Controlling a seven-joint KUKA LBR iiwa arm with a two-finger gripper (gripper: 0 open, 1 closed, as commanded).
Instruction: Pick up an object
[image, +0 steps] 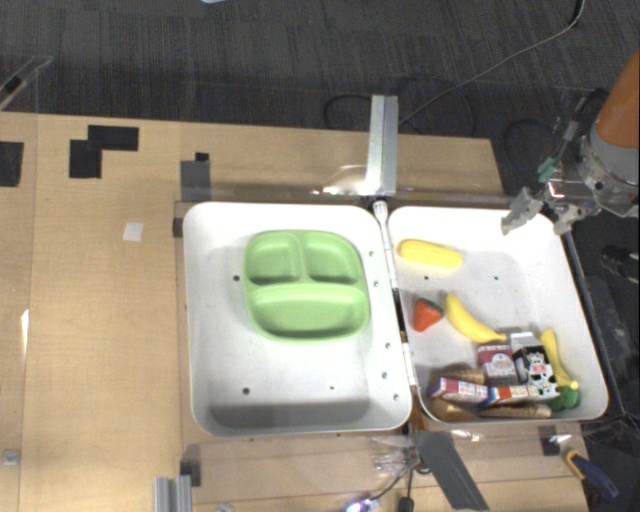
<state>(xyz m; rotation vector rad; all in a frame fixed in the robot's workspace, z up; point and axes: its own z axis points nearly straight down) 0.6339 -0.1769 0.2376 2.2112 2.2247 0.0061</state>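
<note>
The right bin (500, 268) holds a yellow oblong piece (430, 254) near its back left, a red strawberry (427, 314), a banana (470, 320) and several small packets (512, 362) along the front. My gripper (543, 213) hangs over the bin's back right corner, well above the objects. It is open with nothing between its fingers. The orange band of the arm (618, 110) shows at the right edge.
A green divided plate (305, 283) lies in the left bin (215, 330). A metal post (384, 145) stands behind the wall between the bins. Cables (470, 80) run across the dark floor at the back.
</note>
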